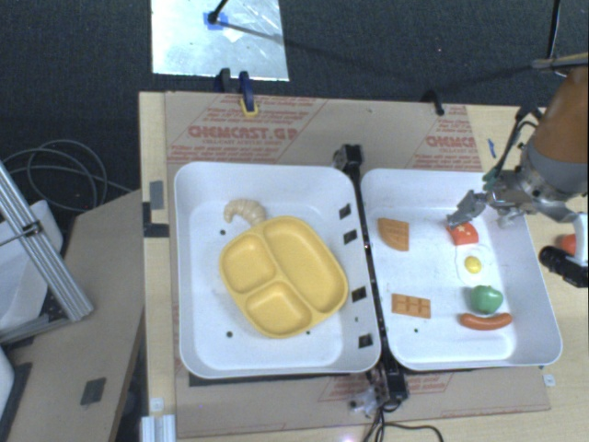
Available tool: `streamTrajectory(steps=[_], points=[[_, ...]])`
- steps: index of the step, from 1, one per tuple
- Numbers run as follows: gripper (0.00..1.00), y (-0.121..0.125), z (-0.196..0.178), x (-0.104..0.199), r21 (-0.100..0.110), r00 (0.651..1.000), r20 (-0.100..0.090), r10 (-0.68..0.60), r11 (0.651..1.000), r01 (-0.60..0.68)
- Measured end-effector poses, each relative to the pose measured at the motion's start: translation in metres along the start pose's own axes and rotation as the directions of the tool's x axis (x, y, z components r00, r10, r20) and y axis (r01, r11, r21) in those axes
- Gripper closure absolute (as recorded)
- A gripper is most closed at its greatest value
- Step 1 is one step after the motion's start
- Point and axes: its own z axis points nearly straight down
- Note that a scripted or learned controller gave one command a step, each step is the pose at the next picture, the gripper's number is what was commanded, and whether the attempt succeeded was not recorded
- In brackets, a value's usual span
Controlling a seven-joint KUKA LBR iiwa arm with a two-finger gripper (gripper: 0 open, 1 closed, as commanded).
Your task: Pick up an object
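My gripper (467,212) hangs over the upper right part of the right bin (543,339), reaching in from the right. Just below its tip lies a small red piece (466,235); I cannot tell whether they touch. Further down that side are a fried egg (471,265), a green round piece (485,297) and an orange-red sausage (485,320). An orange wedge (394,234) and a brown waffle square (410,306) lie toward the bin's left side.
The left bin (198,247) holds a yellow divided plate (281,274) and a pale croissant (244,211) at the plate's upper left. A black-clipped divider (359,247) runs between the bins. A shiny sheet (221,26) lies behind the bench.
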Motion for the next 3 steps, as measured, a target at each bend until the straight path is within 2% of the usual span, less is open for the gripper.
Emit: streamTrajectory(steps=[1, 2, 3], points=[[0.00, 0.068, 0.116, 0.058, 0.001, 1.000, -0.003, -0.008, 1.000, 0.008], [0.00, 0.031, 0.003, 0.157, -0.006, 1.000, -0.004, -0.010, 1.000, 0.010], [0.00, -0.068, 0.011, 0.180, 0.009, 1.000, -0.003, 0.002, 1.000, -0.002]])
